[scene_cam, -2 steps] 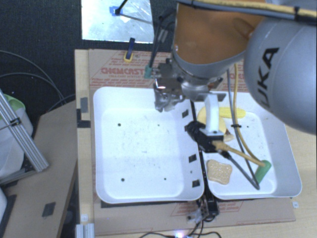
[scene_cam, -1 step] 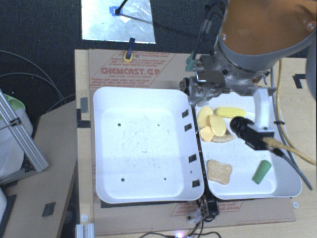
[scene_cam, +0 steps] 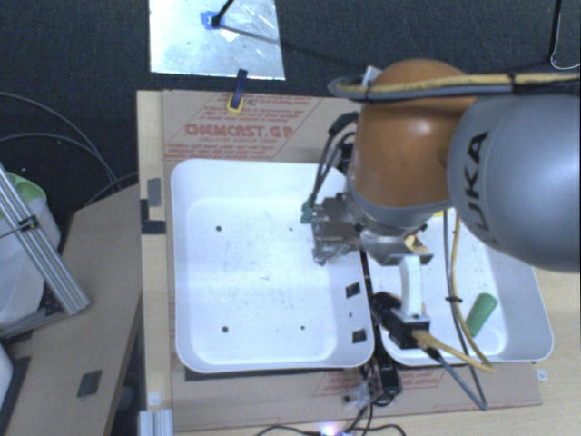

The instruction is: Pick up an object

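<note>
A single fixed camera hangs above the counter and looks down on it at a slant, taking in both white bins. The left bin lies open to view nearly whole. The arm enters from the right and sits close beneath the lens, so its orange band looms large and covers much of the right bin. Beyond the left bin, dark floor shows.

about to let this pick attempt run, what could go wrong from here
1. The arm hides most of the right bin, so a missed grasp may go unseen from this camera.
2. The green cylinder lies close to the bin's far right wall, leaving little finger room.
3. Loose cables trail over the right bin and could snag.
</note>
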`<state>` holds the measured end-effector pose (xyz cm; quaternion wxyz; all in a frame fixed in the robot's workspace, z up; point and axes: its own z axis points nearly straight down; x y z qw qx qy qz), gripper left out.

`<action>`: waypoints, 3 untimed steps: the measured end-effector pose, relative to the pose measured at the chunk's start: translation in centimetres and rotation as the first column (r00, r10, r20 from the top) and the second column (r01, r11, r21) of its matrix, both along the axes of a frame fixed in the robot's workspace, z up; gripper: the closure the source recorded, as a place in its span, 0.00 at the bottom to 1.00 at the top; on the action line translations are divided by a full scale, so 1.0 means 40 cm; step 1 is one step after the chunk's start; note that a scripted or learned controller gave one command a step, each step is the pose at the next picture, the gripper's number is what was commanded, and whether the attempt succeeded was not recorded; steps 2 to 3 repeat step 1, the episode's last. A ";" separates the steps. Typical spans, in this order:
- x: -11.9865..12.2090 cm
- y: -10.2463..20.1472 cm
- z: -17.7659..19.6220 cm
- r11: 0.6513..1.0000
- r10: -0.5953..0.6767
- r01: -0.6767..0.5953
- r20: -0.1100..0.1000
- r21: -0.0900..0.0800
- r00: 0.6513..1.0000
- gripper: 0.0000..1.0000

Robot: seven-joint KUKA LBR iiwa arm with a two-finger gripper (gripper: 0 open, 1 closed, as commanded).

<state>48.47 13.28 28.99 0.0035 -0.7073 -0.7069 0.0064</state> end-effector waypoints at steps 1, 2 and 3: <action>0.139 0.147 0.541 1.000 0.008 -0.008 0.035 0.012 0.999 1.00; 0.139 0.147 0.541 1.000 0.008 -0.008 0.035 0.012 0.999 1.00; 0.139 0.147 0.541 1.000 0.008 -0.008 0.035 0.012 0.999 1.00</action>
